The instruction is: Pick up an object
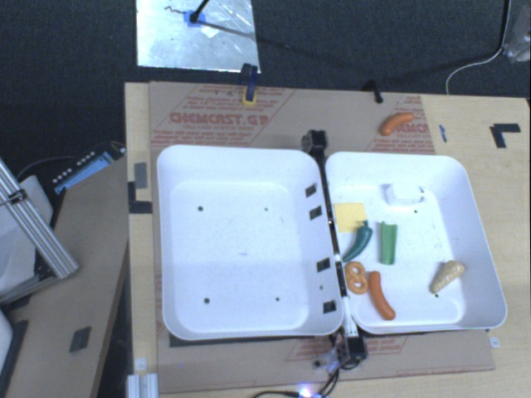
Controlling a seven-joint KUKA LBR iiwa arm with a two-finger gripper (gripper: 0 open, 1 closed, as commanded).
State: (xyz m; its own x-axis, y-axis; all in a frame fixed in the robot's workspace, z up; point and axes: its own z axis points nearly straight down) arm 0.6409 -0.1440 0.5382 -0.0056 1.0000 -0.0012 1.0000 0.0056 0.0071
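The right bin (477, 222) holds several small toy foods. A yellow square (349, 216) lies near its left wall, with a dark green pepper (359, 241) just below it. A green block (387, 243) stands beside the pepper. A white piece (402, 195) lies toward the back. At the front are an orange pretzel (357, 277), an orange sausage (381, 295) and a tan cone (446, 276).
The left bin (178, 222) sits beside the right one, joined by black clips (323, 264). Another orange sausage (397, 123) lies on the cardboard behind the right bin. A yellow and blue clamp (248, 85) stands at the bench's back edge.
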